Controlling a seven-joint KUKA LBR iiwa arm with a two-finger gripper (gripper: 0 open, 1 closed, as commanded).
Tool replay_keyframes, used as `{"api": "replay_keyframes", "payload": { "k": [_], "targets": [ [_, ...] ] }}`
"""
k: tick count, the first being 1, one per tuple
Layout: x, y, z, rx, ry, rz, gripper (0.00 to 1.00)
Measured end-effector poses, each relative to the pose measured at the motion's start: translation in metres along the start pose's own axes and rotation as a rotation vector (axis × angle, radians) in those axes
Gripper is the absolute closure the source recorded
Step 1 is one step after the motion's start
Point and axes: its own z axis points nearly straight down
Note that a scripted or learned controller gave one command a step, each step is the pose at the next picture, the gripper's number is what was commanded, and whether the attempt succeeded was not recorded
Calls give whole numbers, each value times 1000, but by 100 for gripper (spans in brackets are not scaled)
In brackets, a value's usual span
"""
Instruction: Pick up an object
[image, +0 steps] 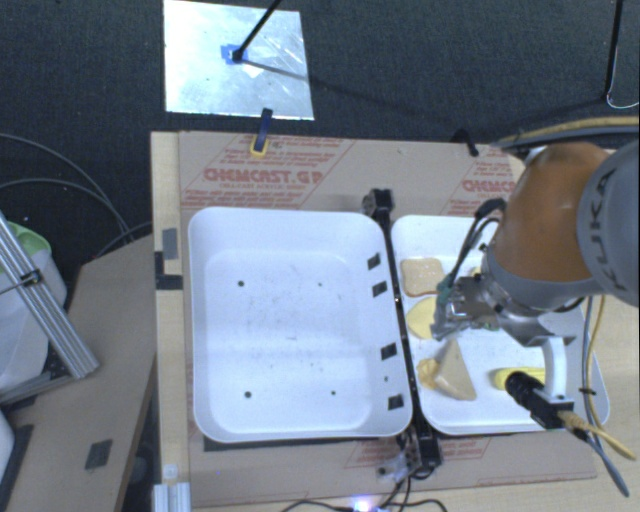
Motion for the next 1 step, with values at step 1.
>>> {"api": "replay_keyframes", "payload": {
  "k": [1],
  "targets": [
    [25, 2, -36, -16, 1, -7, 100]
  ]
}}
